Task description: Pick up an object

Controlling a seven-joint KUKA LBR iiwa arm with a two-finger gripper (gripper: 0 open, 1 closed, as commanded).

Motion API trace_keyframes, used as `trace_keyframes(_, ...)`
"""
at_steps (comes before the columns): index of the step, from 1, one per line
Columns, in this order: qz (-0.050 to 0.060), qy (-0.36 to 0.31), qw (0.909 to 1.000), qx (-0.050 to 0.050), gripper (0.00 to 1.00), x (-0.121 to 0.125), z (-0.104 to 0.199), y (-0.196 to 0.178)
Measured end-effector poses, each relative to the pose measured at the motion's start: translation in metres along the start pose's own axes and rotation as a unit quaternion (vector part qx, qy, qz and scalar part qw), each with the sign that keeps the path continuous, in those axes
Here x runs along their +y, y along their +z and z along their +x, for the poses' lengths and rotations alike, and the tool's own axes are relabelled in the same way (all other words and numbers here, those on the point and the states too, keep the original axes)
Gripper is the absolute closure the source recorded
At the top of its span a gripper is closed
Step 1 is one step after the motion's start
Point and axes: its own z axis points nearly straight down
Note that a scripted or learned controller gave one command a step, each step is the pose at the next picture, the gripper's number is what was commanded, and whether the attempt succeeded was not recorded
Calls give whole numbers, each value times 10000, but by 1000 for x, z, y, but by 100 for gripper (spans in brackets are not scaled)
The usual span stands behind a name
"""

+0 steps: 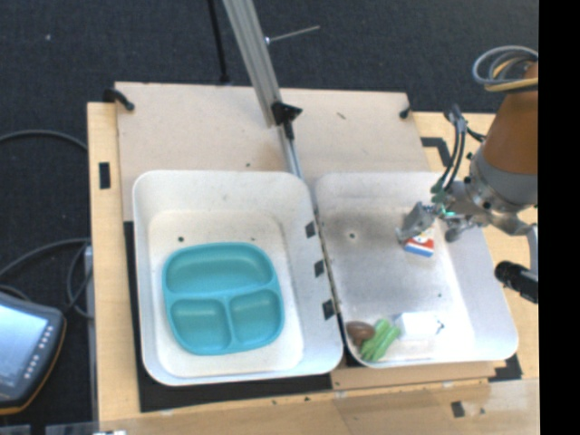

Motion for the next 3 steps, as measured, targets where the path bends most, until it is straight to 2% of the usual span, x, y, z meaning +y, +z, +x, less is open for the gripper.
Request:
trace_keyframes(1, -14, 10, 10000, -1, 100, 1, -1, -11)
trace_keyframes(2, 37, -14, 10000, 10, 100, 15, 34, 77)
trace_keyframes(3, -8, 18, 10000, 0, 100, 17, 30, 61)
